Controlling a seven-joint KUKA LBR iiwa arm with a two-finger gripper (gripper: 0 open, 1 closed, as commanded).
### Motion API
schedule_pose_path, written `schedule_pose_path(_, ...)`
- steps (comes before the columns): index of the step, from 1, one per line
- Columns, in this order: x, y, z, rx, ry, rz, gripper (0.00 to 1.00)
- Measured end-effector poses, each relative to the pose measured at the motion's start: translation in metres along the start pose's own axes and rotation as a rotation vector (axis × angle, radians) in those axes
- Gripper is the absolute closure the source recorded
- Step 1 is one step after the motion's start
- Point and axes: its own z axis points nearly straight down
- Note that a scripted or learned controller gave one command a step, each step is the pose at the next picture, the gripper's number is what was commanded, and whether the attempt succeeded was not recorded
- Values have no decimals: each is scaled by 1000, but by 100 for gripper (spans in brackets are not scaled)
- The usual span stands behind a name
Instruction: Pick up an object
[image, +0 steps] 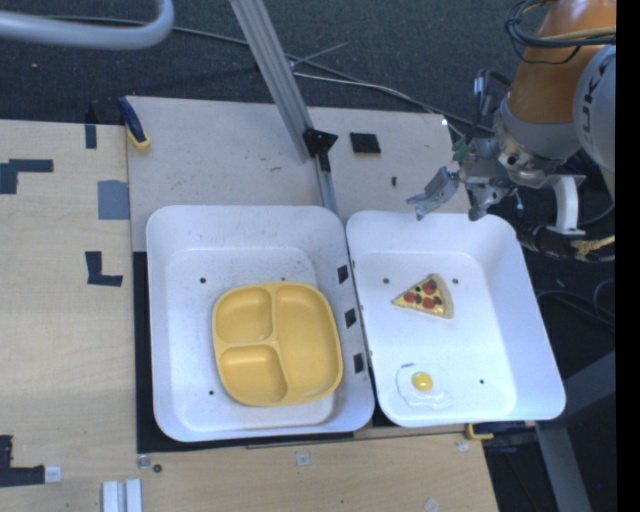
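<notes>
Tool: spread wide, nothing between its fingers | above right bin's far rim | pizza slice lies nearest, below-left.

The right bin lay mostly bare, with a pizza slice near its middle and a fried egg toward the lower edge, well apart. A yellow divided plate took up much of the left bin.

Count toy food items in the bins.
2, both in the right bin: pizza slice near its middle, fried egg by its near edge. Left bin holds a yellow divided plate.
</notes>
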Motion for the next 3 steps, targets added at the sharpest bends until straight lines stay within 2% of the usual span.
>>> schedule_pose_path(1,1,0,44,4,-1,1,0)
schedule_pose_path(3,15,8,162,5,-1,-1,0)
